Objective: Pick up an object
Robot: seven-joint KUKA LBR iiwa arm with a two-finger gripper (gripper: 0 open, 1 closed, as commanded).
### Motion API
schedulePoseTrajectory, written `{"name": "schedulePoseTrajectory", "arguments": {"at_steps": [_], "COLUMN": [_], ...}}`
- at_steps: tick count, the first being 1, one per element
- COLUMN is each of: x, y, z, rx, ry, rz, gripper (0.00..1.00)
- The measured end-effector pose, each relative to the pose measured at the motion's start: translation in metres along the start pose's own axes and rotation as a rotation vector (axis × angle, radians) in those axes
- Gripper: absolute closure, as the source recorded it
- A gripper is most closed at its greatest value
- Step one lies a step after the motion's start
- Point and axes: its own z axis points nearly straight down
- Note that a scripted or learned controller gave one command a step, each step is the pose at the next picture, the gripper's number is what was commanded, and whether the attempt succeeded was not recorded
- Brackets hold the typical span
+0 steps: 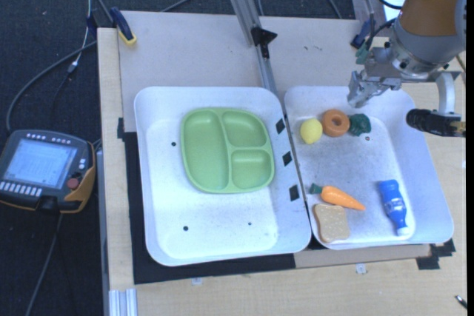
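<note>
Arm (429, 7): grey, orange band above the wrist, reaching in from the right. Its jaws hang over the far edge of the right bin (437, 196); whether they are released or clenched cannot be told, and nothing shows between them.

Just below the jaws: orange ring-shaped toy (335, 123), a small dark green item (361, 124), possibly a toy vegetable, touching its right side, and a yellow lemon-like piece (311, 131) to its left.

Well below the jaws, near the bin's front: carrot (341, 196), bread slice (331, 223), blue tube (392, 205).

Left of the jaws, left bin (159, 233): green divided plate (226, 150).

Far left, off the tabletop (185, 48): handheld control pendant (44, 170).
</note>
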Motion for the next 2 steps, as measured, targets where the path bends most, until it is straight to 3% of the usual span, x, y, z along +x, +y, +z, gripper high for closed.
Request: {"name": "schedulePoseTrajectory", "arguments": {"at_steps": [1, 2], "x": [0.049, 0.105], "y": [0.001, 0.002], "z": [-0.004, 0.016], "rx": [-0.001, 0.002], "ry": [-0.001, 0.0], "rz": [0.001, 0.0], "gripper": [1.0, 1.0]}}
